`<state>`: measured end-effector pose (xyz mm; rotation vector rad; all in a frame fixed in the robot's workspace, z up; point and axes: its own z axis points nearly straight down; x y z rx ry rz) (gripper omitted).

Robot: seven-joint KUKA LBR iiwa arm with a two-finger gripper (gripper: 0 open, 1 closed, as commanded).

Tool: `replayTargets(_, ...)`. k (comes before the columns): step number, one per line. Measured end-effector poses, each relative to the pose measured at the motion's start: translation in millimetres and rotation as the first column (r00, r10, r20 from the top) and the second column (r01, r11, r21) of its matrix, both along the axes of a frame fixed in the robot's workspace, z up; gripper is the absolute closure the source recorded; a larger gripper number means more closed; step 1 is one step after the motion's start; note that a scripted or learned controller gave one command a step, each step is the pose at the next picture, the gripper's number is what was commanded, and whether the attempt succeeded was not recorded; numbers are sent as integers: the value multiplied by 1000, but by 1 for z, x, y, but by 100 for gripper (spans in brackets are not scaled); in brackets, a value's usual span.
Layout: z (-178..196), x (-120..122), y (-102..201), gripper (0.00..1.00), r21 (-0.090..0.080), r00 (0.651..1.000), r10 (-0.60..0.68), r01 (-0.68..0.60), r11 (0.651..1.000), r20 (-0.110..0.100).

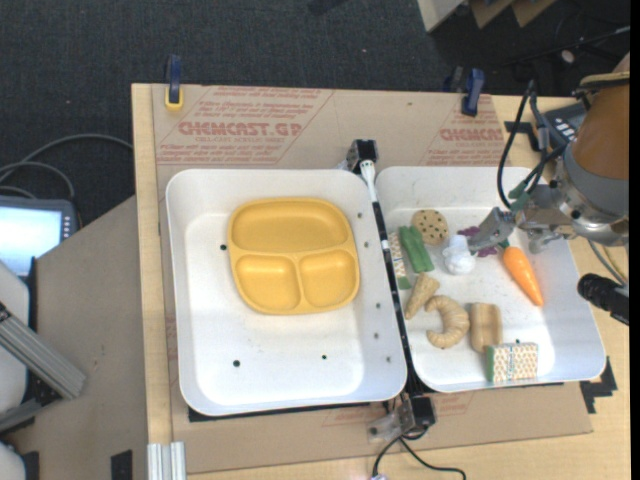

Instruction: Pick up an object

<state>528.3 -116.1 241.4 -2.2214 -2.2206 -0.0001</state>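
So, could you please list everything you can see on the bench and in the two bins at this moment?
bench: one, tan board with red print, under both bins
clamps: two, blue, on the far edge of the bench
left bin: one, white
divided tray: one, yellow, three compartments, in the left bin
right bin: one, white
cookie: one, tan with dark spots, far part of the right bin
green piece: one, green, near the right bin's left wall
white item: one, white, middle of the right bin
carrot: one, orange, right part of the right bin
croissant: one, tan, near part of the right bin
patterned box: one, green and white, near edge of the right bin
gripper: one, grey, low over the right bin
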Motion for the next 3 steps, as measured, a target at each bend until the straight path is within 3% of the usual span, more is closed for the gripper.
replayTargets(1, -78, -42, -94, 0, 1, 1000, -8, 8, 1000, -6)
replayTargets(2, -161, 2, -54, 0, 2, 1000, 5, -5, 1000, -2)
replayTargets(3, -156, 77, -12, 0, 0, 1000, 7, -7, 1000, 8)
